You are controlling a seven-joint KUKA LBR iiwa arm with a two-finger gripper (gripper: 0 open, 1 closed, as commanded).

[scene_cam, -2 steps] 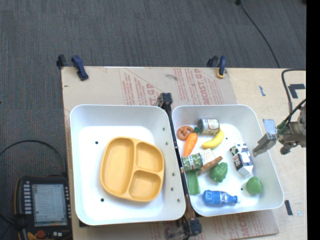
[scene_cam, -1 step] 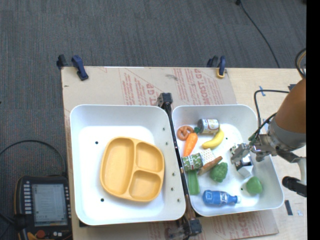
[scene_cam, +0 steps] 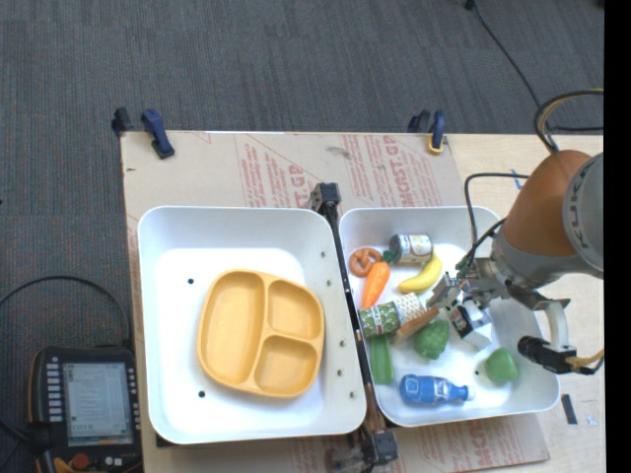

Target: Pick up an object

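**A:** Why is the grey arm with the orange band reaching so low into the right white bin (scene_cam: 540,387)?

**B:** That bin holds every candidate. The two-finger gripper (scene_cam: 455,302) hangs over the middle of the pile, just beside the yellow plastic banana (scene_cam: 420,276) and above the green broccoli-shaped toy (scene_cam: 431,338). Whether it is released or clenched I cannot tell; the wrist and cabling blur that part, and nothing shows between its tips.

**A:** What lies nearest?

**B:** A labelled green bottle (scene_cam: 383,318) on its side, touching an orange toy carrot (scene_cam: 375,282); a small labelled tin can (scene_cam: 411,245) near the far wall; a blue plastic bottle (scene_cam: 432,390) by the near wall; a round green ball (scene_cam: 501,366) towards the right corner.

**A:** Room to work?

**B:** Tight at the centre, where things overlap. I judge the ball and the blue bottle the freer picks, with bare floor around them. The left white bin (scene_cam: 163,264) carries a yellow divided plastic tray (scene_cam: 261,333) and stands well apart from the arm.
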